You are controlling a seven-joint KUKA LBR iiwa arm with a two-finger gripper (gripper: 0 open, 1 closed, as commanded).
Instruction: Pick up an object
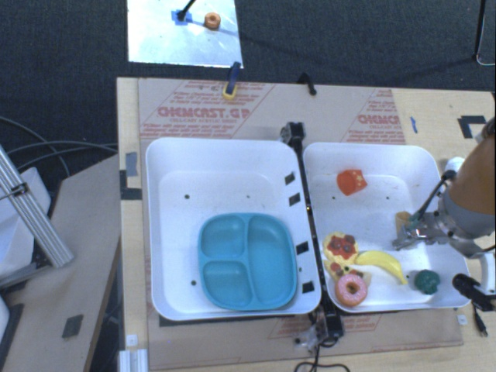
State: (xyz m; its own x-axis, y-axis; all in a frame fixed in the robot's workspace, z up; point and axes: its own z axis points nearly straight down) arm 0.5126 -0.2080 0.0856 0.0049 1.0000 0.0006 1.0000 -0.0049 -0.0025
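Arm (473, 200) cut off at right edge, hiding right bin's (372, 155) corner.

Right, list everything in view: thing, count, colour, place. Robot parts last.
shallow plastic bins: two, white, side by side on the bench.
divided plastic plate: one, light blue, left bin, front.
small blocky toy: one, orange-red, right bin, back.
toy banana: one, yellow, right bin, front.
frosted toy doughnut: one, pink, right bin, front edge.
toy pizza slice: one, red and yellow, beside the doughnut.
round toy: one, dark green, right of the banana.
arm: one, grey, from the right.
end effector: one, over the right bin.
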